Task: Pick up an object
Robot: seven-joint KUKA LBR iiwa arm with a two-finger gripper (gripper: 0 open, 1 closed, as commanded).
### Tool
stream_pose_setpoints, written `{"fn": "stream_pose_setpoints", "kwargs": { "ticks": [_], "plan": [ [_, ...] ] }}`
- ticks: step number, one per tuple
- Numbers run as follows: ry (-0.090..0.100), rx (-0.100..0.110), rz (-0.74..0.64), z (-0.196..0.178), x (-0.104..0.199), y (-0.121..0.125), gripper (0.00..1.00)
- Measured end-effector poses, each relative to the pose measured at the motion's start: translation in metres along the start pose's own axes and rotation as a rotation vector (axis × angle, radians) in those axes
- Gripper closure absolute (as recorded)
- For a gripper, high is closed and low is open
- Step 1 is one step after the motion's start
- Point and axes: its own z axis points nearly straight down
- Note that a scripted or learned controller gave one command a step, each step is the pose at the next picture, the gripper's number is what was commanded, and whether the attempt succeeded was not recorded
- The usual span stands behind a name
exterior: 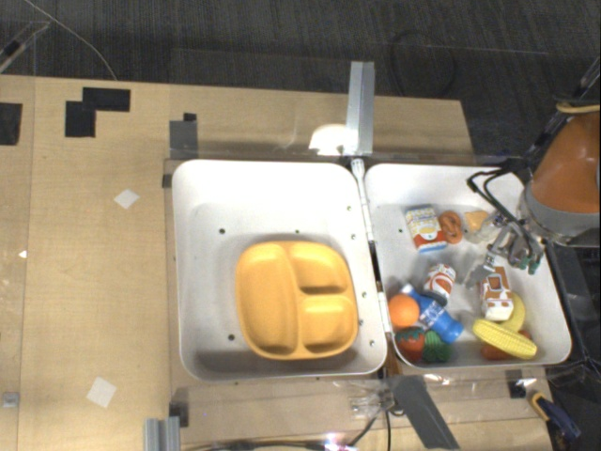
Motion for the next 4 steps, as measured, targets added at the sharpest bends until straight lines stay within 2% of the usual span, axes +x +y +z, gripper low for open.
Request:
{"fn": "stream_pose_setpoints", "kwargs": {
  "ticks": [1, 2, 3, 4],
  "plan": [
    [0.001, 0.001, -0.043, -0.040, -0.014, 0.006, 0.00],
    [-0.007, -0.001, -0.049, -0.052, -0.016, 0.009, 1.00],
    [-0.006, -0.001, -0.050, -0.051, -0.016, 0.009, 0.00],
    [0.002, 0.001, 0.370, 0.002, -0.049, 0.041, 0.00]
  ]
}}
